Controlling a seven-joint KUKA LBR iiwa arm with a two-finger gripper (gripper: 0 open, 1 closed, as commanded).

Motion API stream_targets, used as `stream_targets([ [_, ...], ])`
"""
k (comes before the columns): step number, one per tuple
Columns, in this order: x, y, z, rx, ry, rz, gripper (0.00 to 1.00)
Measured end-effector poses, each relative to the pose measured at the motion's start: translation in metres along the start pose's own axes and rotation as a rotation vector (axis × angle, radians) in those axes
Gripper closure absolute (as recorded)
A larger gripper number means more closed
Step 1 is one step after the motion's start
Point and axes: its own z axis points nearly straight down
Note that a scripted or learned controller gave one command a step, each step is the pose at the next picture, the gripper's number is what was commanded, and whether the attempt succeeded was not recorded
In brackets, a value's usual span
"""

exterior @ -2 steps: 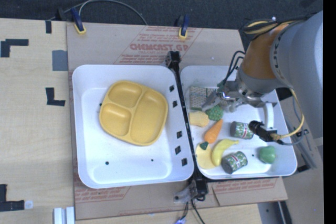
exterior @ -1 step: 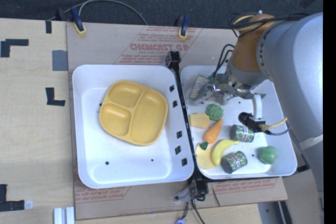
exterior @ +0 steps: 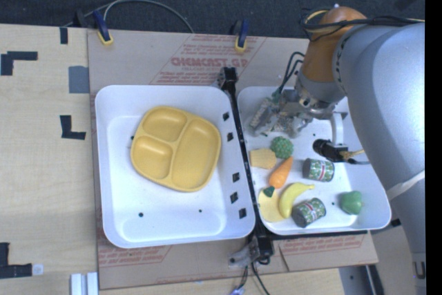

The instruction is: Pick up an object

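Plainly, the main risk from here is a miss or a clumsy double contact: the toy foods in the right bin (exterior: 378,217) lie crowded, so a descent onto the broccoli floret (exterior: 281,146) could push it against the carrot (exterior: 280,173) or the cheese wedge (exterior: 262,159) and leave nothing caught. A grasp on a round can (exterior: 318,170) could also let it roll away, judging by its shape.

Taking the broccoli floret as landmark, the gripper (exterior: 276,115) hovers just above and slightly left of it in the camera view, over the upper part of the right bin. Whether the gripper is spread or pressed together I cannot tell; the metal parts blur together, and nothing shows pinched in it.

Below the broccoli floret lies the carrot, touching or nearly touching it, with the cheese wedge just left. Further below sit the banana (exterior: 293,196) and a second can (exterior: 309,211); to the lower right is a green pepper (exterior: 351,202). Well left of the broccoli floret, the left bin (exterior: 114,217) holds a yellow divided plate (exterior: 175,147)
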Motion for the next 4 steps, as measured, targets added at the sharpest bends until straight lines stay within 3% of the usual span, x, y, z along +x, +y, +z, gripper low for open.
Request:
stream_targets([
  [1,-0.019,-0.014,-0.003,-0.062,-0.010,-0.012,0.00],
  [2,-0.018,-0.057,-0.001,-0.065,-0.011,-0.012,0.00],
  [3,0.000,-0.077,0.000,-0.068,-0.012,-0.011,0.00],
  [4,0.000,-0.077,-0.010,-0.068,-0.012,-0.012,1.00],
])
